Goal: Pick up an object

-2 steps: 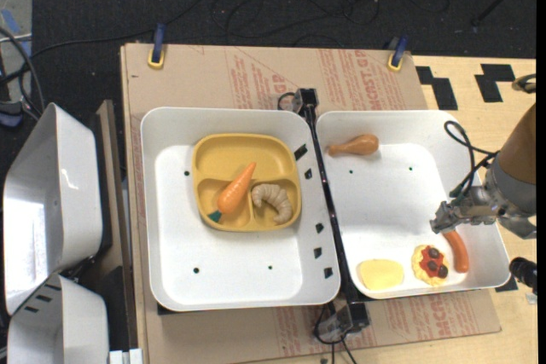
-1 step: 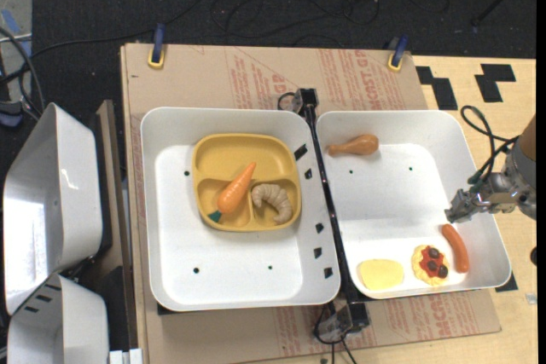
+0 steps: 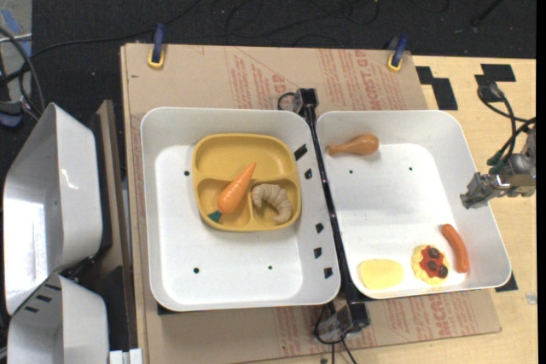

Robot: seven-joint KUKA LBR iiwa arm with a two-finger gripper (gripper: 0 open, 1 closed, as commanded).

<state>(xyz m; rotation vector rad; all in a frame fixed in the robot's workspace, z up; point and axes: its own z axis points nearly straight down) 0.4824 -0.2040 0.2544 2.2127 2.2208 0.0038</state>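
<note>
You have the gripper (image 3: pixel 479 193) at the right bin's (image 3: pixel 401 125) right rim; its fingers look narrow, holding nothing, though it's small in view. Nearby lie a sausage (image 3: pixel 455 247), a small pizza (image 3: pixel 430 262) and a yellow disc (image 3: pixel 380 274). A drumstick (image 3: pixel 354 147) sits far-left.

Two bins sit side by side on the bench (image 3: pixel 256 72). Left bin (image 3: pixel 171 268): a divided plate (image 3: pixel 243 152) toward the rear, holding a carrot (image 3: pixel 235 188) left of a croissant (image 3: pixel 273 199). Right bin (image 3: pixel 401 183): drumstick (image 3: pixel 353 147) at rear left; along the front, a flat disc (image 3: pixel 380 274), a small pizza (image 3: pixel 430 262), then a sausage (image 3: pixel 455 247) rightmost. End effector (image 3: pixel 478 190) at the right bin's right rim
</note>
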